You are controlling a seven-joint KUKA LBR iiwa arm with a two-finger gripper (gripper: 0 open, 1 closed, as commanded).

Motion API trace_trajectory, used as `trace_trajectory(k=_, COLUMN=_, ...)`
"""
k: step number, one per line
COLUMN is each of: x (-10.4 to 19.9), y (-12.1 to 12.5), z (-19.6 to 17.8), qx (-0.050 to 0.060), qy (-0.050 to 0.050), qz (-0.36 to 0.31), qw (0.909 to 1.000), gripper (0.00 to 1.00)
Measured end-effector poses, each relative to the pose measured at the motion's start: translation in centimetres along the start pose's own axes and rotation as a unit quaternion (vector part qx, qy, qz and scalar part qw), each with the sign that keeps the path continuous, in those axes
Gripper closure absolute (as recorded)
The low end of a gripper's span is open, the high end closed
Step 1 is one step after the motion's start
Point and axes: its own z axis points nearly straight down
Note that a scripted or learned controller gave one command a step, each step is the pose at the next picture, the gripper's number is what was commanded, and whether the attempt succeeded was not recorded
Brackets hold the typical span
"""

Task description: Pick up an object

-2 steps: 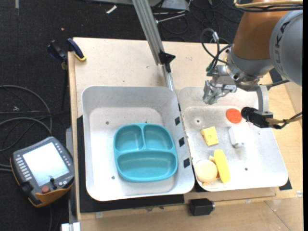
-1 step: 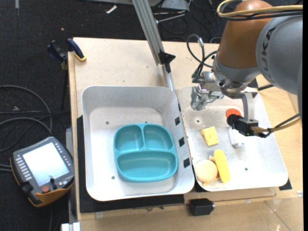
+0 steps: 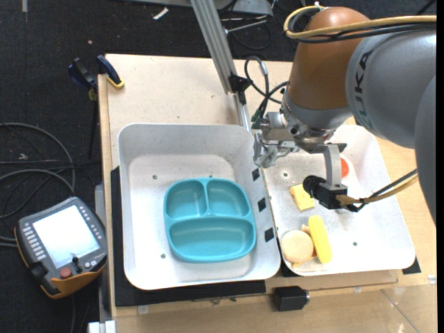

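Observation:
My gripper (image 3: pixel 266 156) hangs over the left edge of the right bin (image 3: pixel 388 248), close to the wall shared by the two bins. Nothing shows held in it. A yellow wedge (image 3: pixel 301 198) lies in the right bin, below and to the right of the gripper. Nearer the front edge lie a yellow stick-shaped piece (image 3: pixel 320 240) and a beige round piece (image 3: pixel 297 247), touching each other. An orange-red object (image 3: pixel 344 166) is partly hidden behind the arm's black fitting (image 3: pixel 325 189).
A teal divided plate (image 3: pixel 207 219) sits in the left bin (image 3: pixel 139 186). A slanted metal pole (image 3: pixel 215 37) rises behind the bins. The arm's bulk (image 3: pixel 361 68) covers the back of the right bin. A teach pendant (image 3: pixel 61 245) lies off the bench at left.

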Motion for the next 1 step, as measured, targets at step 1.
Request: trace_trajectory(k=1, x=5.36, y=-2.74, z=0.82, qx=0.001, qy=0.000, qz=-0.001, qw=1.0000, gripper=1.00)
